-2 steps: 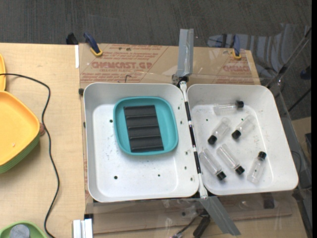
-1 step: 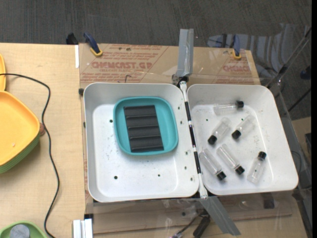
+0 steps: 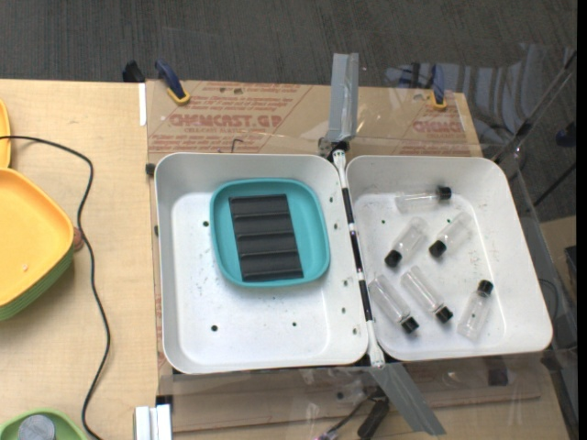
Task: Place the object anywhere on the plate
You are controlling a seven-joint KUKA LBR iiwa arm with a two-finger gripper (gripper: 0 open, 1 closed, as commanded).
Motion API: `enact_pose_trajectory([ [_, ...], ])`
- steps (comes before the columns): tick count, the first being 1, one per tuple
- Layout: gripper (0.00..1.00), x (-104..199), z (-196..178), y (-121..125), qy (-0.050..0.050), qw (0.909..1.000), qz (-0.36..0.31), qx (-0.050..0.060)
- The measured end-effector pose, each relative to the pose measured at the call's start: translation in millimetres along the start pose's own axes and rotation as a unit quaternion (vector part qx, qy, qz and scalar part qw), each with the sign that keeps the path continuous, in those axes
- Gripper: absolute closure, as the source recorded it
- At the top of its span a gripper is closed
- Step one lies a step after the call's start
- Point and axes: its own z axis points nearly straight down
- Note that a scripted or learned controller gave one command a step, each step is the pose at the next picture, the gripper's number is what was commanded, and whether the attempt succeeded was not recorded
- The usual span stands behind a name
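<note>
Left bin [image 3: 183,319], ridged teal plate [image 3: 316,232], right, clear vials [image 3: 422,287]

bench: light wooden bench top [image 3: 73,356], brown printed cardboard sheet [image 3: 238,117] on it
on cardboard: left shallow white bin [image 3: 183,328] and right shallow white bin [image 3: 523,273], touching side by side
bench left edge: stacked yellow and green plastic plates [image 3: 27,246]
across wood: thin black cable [image 3: 96,291]

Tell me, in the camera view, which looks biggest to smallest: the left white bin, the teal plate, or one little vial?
1. Left white bin, the biggest.
2. Teal plate, lying inside that bin.
3. A clear vial with a black cap in the right bin, by far the smallest.
</note>
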Motion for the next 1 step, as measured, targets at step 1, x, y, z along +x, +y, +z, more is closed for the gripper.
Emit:
enact_pose_trajectory([
  [1, 0.0, 5.5, 0.0, 1.0, 0.0, 1.0, 0.0, 0.0],
])
